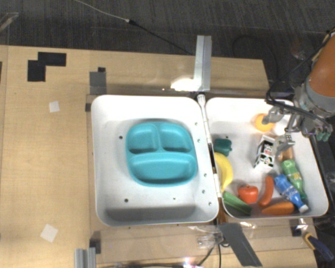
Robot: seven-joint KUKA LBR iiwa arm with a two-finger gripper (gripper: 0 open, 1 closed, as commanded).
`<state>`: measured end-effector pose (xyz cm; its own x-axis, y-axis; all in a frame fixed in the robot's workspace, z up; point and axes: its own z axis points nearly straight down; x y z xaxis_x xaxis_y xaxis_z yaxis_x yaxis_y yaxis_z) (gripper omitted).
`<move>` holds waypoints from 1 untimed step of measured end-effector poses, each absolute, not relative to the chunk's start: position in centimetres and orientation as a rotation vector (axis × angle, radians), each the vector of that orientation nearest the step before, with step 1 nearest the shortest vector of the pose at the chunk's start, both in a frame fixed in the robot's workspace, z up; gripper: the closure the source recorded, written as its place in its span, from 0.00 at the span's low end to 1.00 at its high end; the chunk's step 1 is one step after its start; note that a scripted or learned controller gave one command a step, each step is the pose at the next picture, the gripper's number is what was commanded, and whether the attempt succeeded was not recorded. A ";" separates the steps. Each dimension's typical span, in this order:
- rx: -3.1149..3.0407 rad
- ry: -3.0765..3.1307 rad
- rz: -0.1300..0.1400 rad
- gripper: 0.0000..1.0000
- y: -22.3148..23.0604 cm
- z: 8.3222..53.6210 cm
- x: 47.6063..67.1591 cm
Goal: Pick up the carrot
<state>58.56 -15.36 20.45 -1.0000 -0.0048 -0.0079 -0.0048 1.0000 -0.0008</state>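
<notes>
The arm reaches in from three o'clock, its end effector (287, 144) hanging narrowly parted, holding nothing, at twelve o'clock of the carrot (278, 208).

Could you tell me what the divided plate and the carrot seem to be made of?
Divided plate: likely molded plastic, uniform teal with soft, rounded compartment ridges and a dull sheen. Carrot: probably toy plastic or rubber, smooth and evenly orange, lying low in the right bin; too small to be sure.

arm (327, 74) cut by right edge
</notes>
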 end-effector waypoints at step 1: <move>0.175 3.129 0.000 0.00 -17.3 14.9 65.7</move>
